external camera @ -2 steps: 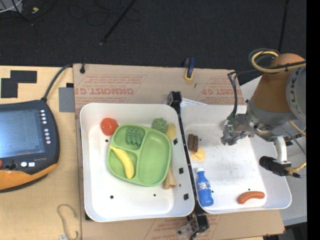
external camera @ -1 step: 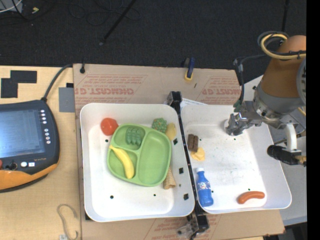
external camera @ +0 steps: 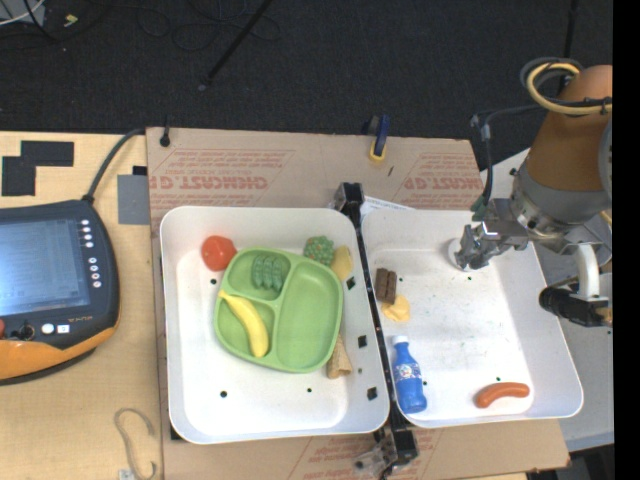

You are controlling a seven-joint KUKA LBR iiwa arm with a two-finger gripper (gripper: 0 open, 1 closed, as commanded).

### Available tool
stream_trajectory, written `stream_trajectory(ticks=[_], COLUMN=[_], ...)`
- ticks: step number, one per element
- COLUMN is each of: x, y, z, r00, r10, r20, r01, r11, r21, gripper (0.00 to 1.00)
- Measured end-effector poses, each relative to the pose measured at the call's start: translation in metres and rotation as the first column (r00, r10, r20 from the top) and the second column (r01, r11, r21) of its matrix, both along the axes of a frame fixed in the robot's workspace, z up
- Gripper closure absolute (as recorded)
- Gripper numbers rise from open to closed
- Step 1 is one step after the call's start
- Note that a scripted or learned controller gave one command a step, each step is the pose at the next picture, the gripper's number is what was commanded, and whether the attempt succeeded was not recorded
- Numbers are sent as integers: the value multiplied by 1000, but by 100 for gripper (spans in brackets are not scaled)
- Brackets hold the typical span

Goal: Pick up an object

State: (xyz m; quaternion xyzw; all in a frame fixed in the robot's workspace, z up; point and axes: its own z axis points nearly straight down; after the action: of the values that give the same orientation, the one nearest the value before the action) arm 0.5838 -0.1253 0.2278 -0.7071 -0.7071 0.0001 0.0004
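My claw (external camera: 470, 253) hangs over the right bin's (external camera: 540, 393) far side; whether it's apart or together, I can't tell. The blue bottle (external camera: 408, 375) and orange sausage (external camera: 501, 394) lie near the front edge.

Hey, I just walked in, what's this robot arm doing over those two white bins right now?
The arm reaches in from the right, and its gripper sits over the upper part of the right bin. Nothing shows between its fingers, so no pick has happened yet. That bin holds a blue bottle, a sausage, a brown block and a yellow piece. The left bin holds a green divided plate with a banana on it, and a tomato beside the plate.
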Motion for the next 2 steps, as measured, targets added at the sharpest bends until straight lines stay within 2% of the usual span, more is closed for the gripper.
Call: stream_trajectory(ticks=[1,2], x=[5,23], y=[54,114], z=[-7,-11], r00=[1000,1000], r10=[4,5], r20=[-2,-1], r01=[-4,-5], r11=[1000,1000], r21=[2,1], gripper=[100,100])
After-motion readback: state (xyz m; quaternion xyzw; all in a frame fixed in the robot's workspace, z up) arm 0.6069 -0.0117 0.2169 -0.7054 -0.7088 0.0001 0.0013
